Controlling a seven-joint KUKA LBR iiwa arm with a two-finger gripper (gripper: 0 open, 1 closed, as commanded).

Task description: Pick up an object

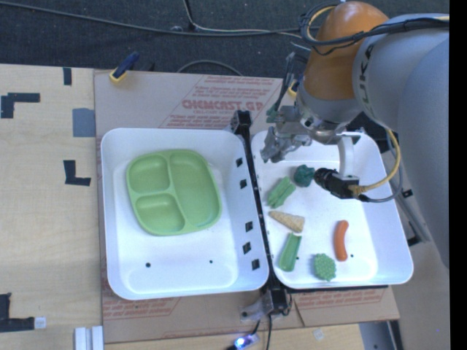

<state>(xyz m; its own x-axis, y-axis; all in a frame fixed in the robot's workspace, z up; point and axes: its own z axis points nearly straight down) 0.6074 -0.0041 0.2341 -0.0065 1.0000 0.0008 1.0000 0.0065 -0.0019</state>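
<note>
Toys lay scattered across the right-hand white bin [387, 265], any of them a candidate for the pick. Nearest the gripper [277, 146] was a small dark green lumpy toy [303, 174], with a light green ridged pod-shaped toy [280, 192] just beside it to the lower left. Below those rested a pale yellow cone-shaped toy [287, 221], then a green stalk-shaped toy [290, 252] lying lengthwise, a bumpy green broccoli-like toy [324, 267] near the front wall, and an orange sausage-shaped toy [341, 240] off to the right. All sat apart from one another, none stacked, which probably left room for a descent around each.

The gripper hung over the upper left corner of that bin, close to the divider between the two bins, above bare floor and not over any toy. Whether it was open or closed could not be told from this slant; nothing was visible in it. The grey arm with its orange band [343, 49] reached in from the right, and a black cable fitting [337, 183] dangled near the dark green toy.

In the left-hand white bin [117, 254] lay a light green divided plastic tray [174, 192], well away from the toys. By my judgement the pick had not yet been made.
</note>
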